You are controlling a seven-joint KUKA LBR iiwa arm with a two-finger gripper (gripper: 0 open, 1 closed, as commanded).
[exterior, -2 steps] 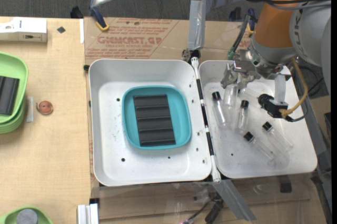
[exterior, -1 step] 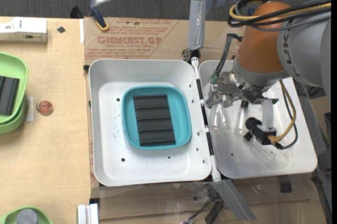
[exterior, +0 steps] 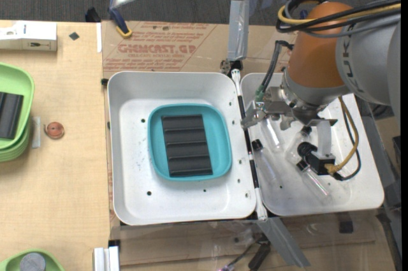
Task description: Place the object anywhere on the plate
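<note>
The wooden bench (exterior: 57,199) spans the view, with a sheet of printed cardboard (exterior: 159,43) lying under the far edge of the bins. The grey arm (exterior: 376,53), with its orange band (exterior: 319,40), reaches in from the right and hangs over the right bin (exterior: 357,193). The left bin (exterior: 127,187) sits beside it, their inner rims touching. In the middle of the left bin rests a teal square plate (exterior: 220,136) with rounded corners, and on the plate lies a dark ribbed rectangular object (exterior: 186,145), flat and roughly centred, its long side running away from the camera.

The gripper (exterior: 287,120) hovers low over the near-left part of the right bin, just beside the shared rim, well apart from the plate. Whether its fingers are spread or closed cannot be told, since the wrist and cabling cover them. Black and yellow cables (exterior: 319,161) loop below the wrist over the bin floor.

At the left edge a lime green tray (exterior: 19,81) holds another dark block (exterior: 9,113). Near it lie a small reddish round disc (exterior: 55,129) and, further back, a white box (exterior: 29,36)
</note>
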